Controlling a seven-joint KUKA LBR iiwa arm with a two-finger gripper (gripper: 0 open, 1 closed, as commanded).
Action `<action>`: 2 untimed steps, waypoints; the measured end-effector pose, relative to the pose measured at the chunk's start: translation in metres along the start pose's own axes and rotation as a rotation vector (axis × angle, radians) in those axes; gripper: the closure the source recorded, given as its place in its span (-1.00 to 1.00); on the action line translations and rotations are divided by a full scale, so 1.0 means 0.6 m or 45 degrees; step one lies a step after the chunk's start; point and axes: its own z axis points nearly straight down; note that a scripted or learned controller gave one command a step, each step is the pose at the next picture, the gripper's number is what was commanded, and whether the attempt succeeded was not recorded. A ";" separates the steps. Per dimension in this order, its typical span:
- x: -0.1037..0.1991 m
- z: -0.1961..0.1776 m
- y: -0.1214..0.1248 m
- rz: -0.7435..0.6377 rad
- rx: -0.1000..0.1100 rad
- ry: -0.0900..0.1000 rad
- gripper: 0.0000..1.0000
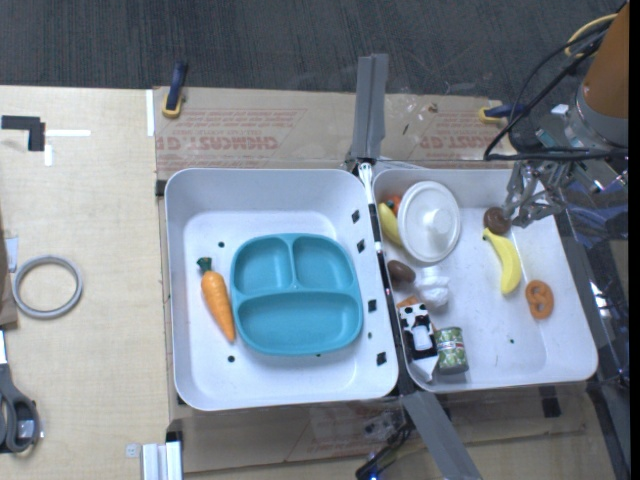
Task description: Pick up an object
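The gripper hangs low over the upper right corner of the right bin. Its fingers are dark and mixed with cables, so I cannot tell if they are spread or pressed together. Just beside them, to the left, lies a small brown object, at the top end of a yellow banana. Near the banana is an orange pretzel. A white bowl sits upside down further left, and a green can lies near the front. The left bin holds a teal divided plate, and an orange carrot lies just beside it.
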 end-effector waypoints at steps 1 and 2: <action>0.169 0.180 0.110 -0.198 -0.006 0.007 1.00; 0.117 -0.018 0.146 -0.492 -0.003 0.002 1.00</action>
